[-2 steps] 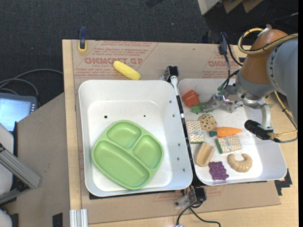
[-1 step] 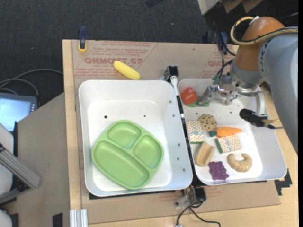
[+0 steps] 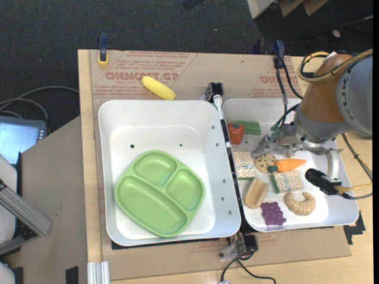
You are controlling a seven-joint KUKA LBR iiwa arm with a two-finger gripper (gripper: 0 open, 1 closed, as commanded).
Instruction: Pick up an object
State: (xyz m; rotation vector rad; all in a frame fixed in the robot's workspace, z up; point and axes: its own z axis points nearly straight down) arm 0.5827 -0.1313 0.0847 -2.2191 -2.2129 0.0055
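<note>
While the arm (image 3: 334, 93) is reaching in over the right bin (image 3: 346, 216), the gripper (image 3: 273, 142) is sitting low among the toy food, and I can't tell its state: the wrist is hiding the business end.

Nearest candidate, my read: the carrot (image 3: 290, 165), lying just below the gripper and a touch toward the arm side, orange body with a green stub at its left end. It's looking like hollow moulded plastic, so I'm judging it light, stiff and smooth. It tapers, so it will want to squirt out of a pinch near the tip. Better to take it across the thick middle, jaws square to its long axis.

Other stuff around the gripper:
- cookie (image 3: 265, 160), just below-left, flat and thin, hard to get under.
- cracker (image 3: 244, 162), further left, lying flat against the bin floor, same problem.
- red pepper (image 3: 236, 133), left and slightly above, rounded and probably slippery.
- bread piece (image 3: 256, 191), well below, chunky, easy width.
- grapes (image 3: 273, 213), furthest below, lumpy, likely grippy.
- croissant (image 3: 301, 203), below and toward the arm side, curved, fine across the belly.

Crowding is the risk here: carrot and cookie are lying nearly touching, so a wide approach may nudge both.

Left bin (image 3: 112, 117) is holding the green divided plate (image 3: 160, 192), well away from the gripper. Corn cob (image 3: 158, 88) is lying outside on the bench, up and far left.
</note>
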